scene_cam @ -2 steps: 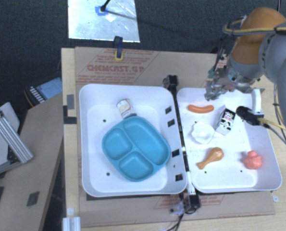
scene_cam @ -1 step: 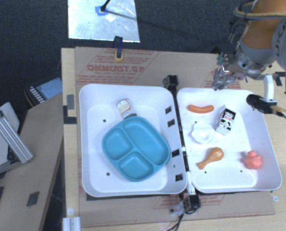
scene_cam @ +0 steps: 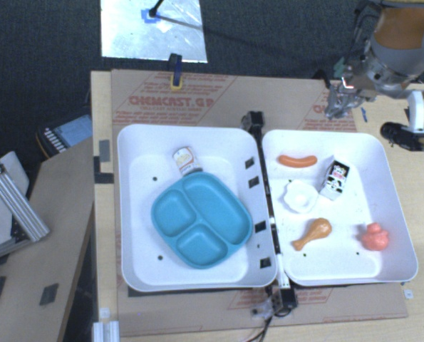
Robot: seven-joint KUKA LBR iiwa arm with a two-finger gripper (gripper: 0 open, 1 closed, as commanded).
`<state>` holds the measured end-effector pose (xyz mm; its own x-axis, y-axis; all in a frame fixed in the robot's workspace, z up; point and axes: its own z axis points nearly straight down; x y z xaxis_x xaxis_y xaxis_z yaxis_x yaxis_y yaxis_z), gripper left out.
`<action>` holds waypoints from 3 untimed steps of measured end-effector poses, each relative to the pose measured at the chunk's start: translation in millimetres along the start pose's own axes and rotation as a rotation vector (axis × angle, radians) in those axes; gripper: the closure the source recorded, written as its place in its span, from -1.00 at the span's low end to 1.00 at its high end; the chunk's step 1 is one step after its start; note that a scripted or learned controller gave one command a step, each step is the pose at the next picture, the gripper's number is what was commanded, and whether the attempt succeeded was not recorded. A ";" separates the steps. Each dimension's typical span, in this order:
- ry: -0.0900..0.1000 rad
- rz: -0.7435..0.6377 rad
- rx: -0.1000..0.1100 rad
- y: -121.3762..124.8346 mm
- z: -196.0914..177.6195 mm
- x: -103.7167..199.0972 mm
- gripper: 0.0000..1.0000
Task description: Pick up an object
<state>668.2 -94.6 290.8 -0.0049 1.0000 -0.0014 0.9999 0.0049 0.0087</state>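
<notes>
Five small objects lie in the right bin (scene_cam: 393,191): a sausage (scene_cam: 297,161), a small carton (scene_cam: 334,179), a white piece (scene_cam: 299,196), a drumstick (scene_cam: 312,234) and a pink toy (scene_cam: 374,237). The left bin (scene_cam: 137,191) holds a blue tray (scene_cam: 201,219) and a small jar (scene_cam: 186,161). The gripper (scene_cam: 338,104) hangs at upper right, above the bin's far rim, grasping nothing; its finger state cannot be told. Risk: carton and white piece nearly touch, so a descent there could nudge either aside.

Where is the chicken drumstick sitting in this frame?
The chicken drumstick lies in the right bin, toward its front, just below the white egg and left of the pink toy.
</notes>
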 end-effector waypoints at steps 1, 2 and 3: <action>0.003 -0.004 0.008 -8.8 20.2 46.5 1.00; 0.003 -0.004 0.008 -17.9 38.2 93.9 1.00; 0.004 -0.005 0.008 -27.5 48.0 152.5 1.00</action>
<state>640.3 57.7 242.4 -0.0100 0.9999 0.0028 1.0000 0.0100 0.0005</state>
